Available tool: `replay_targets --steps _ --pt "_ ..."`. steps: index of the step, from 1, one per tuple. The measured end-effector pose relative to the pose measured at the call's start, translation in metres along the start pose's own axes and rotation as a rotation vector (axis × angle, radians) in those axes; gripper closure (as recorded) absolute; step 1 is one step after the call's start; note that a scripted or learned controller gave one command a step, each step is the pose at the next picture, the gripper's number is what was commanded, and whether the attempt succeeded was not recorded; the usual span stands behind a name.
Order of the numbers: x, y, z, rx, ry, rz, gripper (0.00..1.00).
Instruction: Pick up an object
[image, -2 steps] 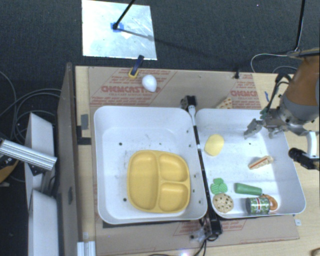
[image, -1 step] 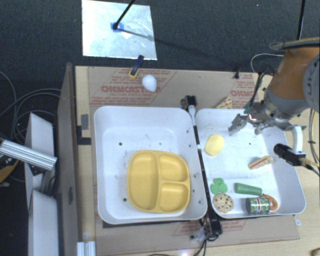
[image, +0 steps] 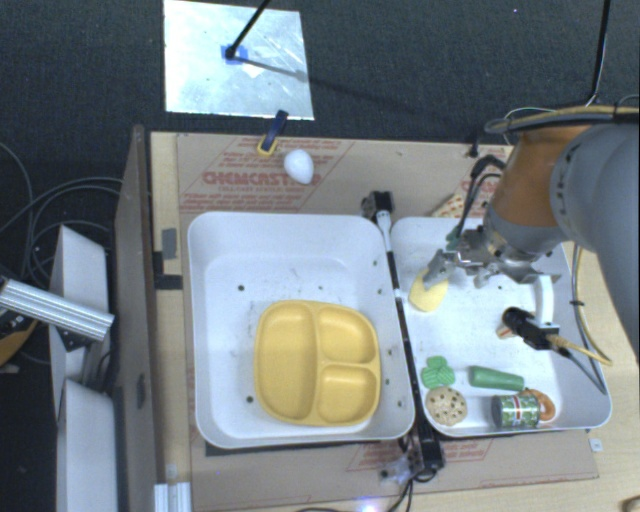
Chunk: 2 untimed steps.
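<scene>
One camera view: gripper (image: 440, 268) sits low in the right bin (image: 590, 400), fingers slightly apart, nothing between them. Yellow piece (image: 428, 295) lies just below the fingertips, by the bin's left wall; contact cannot be told. Left bin (image: 215, 240) holds a yellow tray (image: 318, 362).

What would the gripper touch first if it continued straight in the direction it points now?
Most likely the pale yellow object. The gripper points down and toward the divider between the bins, and that object lies just beyond its tip. How high the gripper is above it is unclear.
</scene>
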<state>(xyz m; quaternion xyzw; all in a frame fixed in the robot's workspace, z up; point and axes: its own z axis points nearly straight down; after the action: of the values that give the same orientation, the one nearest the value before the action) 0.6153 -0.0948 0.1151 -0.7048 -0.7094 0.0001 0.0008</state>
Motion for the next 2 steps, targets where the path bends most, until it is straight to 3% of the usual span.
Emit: replay_targets --steps 1,2 --pt "0.01 0.021 0.032 -0.003 -0.001 0.0 0.0" --pt "0.009 0.023 0.017 -0.011 -0.002 0.001 1.0"
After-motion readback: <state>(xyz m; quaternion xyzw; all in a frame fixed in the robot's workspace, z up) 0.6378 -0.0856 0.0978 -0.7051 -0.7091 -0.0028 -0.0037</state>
